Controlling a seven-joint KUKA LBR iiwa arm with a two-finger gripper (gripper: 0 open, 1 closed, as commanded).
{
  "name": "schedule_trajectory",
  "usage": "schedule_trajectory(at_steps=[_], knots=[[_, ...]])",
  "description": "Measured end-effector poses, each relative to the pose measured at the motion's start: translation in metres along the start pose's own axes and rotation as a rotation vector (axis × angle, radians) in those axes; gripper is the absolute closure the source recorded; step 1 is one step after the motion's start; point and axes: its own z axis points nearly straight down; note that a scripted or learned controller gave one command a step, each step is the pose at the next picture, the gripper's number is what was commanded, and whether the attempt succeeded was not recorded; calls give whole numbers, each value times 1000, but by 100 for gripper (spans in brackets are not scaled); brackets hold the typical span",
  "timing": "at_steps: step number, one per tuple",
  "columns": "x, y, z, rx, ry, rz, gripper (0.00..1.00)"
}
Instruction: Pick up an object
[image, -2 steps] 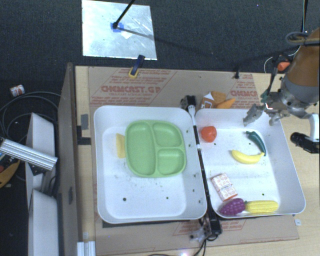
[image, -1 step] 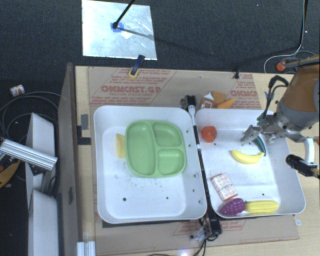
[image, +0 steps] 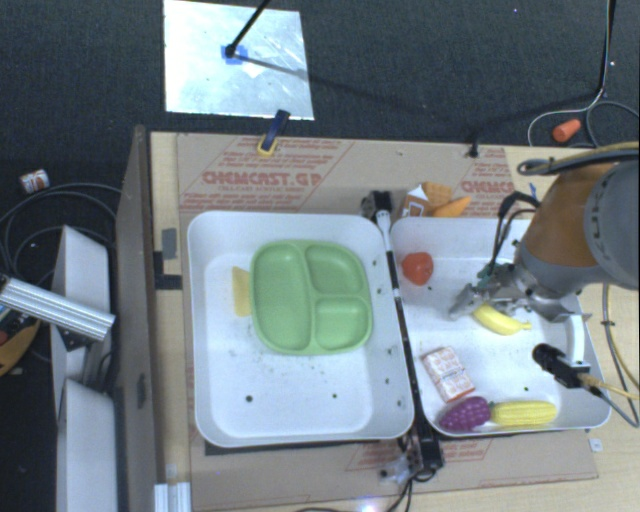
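Two white bins sit side by side on the bench; the left bin (image: 215, 400) holds a green divided plate (image: 310, 297); the right bin (image: 440, 245) holds a red tomato (image: 417, 267), a small box (image: 447, 371), purple grapes (image: 465, 414), a corn cob (image: 522, 411) and a banana (image: 500, 320); the gripper (image: 478, 297) hangs just beside the banana, fingers seemingly spread, clasping nothing.

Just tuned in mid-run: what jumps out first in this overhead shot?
The big green divided plate fills the middle of the left bin. In the right bin, the arm's gripper sits low beside a yellow banana, with a red tomato toward the far left corner. Along the near edge lie a purple grape bunch and a yellow corn cob.
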Motion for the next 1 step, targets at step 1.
schedule_trajectory(at_steps=[1], knots=[[-2, 2, -14, -6, -2, 0, 100]])
